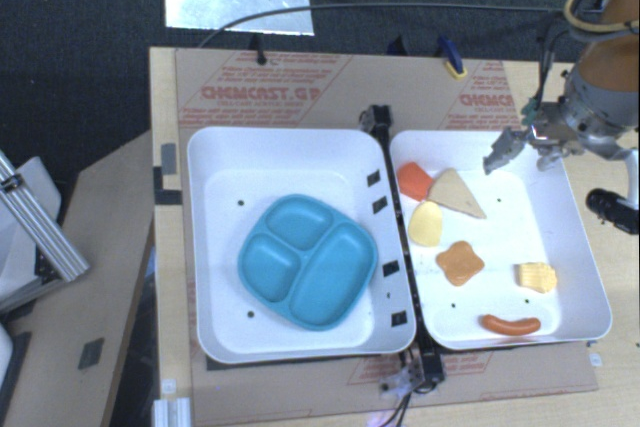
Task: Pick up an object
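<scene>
Gripper (520,151): at the right of the frame, over the upper right part of the right bin; one grey finger slants down-left toward the bin floor, the other shows near the wrist. Whether it is spread or closed I cannot tell. Nothing can be seen between its tips, and it touches none of the food pieces.
Arm (608,75): grey with an orange band, reaching in from the right edge.
Bins: two, white and shallow, side by side in the middle of the frame: left bin (215,215), right bin (570,245).
Left bin contents: one blue divided plate (307,260) with three compartments.
Right bin contents: six food pieces.
- one red-orange piece (414,181), upper left of that bin
- one tan wedge (458,194), just beside the red-orange piece, nearest the gripper
- one pale yellow piece (425,224), below the wedge
- one orange flat piece (459,262), centre
- one yellow ridged piece (537,277), lower right
- one sausage (510,324), along the near rim
</scene>
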Tool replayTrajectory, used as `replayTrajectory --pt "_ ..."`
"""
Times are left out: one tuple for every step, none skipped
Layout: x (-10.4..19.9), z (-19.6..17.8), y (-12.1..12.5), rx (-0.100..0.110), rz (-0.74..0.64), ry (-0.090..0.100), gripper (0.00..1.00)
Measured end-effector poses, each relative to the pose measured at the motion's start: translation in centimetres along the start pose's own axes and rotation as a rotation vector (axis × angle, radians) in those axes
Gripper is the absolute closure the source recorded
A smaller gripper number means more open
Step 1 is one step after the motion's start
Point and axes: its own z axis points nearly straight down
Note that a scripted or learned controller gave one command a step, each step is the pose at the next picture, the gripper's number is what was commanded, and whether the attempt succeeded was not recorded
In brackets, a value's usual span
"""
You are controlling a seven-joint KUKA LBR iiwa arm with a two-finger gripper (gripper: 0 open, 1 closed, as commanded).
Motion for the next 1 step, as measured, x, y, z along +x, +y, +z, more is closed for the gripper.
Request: replayTrajectory --pt "0.33 6.07 -0.50 0.004 0.002 0.001 0.00"
